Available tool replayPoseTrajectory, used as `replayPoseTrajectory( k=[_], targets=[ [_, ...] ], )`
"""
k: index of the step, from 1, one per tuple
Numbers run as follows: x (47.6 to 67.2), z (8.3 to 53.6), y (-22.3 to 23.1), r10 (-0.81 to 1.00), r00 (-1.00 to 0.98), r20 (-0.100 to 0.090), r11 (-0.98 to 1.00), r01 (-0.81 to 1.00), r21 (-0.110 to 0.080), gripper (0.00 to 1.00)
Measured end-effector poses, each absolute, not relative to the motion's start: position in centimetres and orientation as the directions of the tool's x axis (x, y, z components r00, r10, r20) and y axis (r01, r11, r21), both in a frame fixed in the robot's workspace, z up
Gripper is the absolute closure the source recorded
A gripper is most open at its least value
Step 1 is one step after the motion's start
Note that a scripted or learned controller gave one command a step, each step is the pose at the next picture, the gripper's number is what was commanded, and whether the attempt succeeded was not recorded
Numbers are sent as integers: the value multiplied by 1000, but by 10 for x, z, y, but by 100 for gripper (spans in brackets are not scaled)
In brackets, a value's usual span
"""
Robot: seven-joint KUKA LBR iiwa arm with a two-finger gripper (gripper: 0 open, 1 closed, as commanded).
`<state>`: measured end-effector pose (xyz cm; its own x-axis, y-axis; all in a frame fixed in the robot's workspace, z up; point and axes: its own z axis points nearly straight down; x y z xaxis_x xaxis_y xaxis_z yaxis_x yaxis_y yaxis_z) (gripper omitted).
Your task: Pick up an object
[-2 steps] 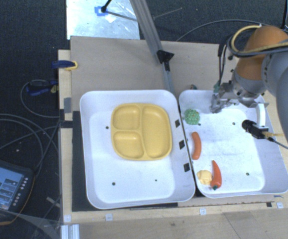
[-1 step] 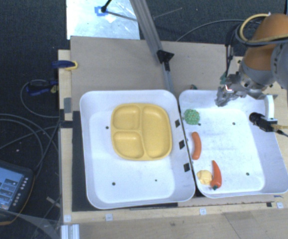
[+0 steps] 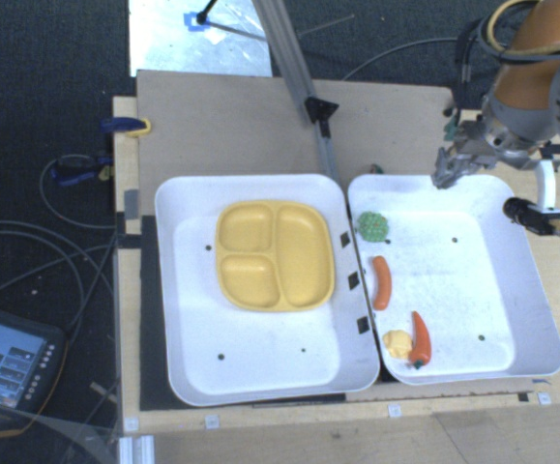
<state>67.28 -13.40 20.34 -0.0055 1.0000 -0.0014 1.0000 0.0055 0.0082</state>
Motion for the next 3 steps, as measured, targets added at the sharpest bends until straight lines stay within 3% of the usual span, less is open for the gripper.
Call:
replayPoseTrajectory(
  k=[3],
  targets=[
    [675,215,38,1000,-12,3,12,1000,2,100]
  ],
)
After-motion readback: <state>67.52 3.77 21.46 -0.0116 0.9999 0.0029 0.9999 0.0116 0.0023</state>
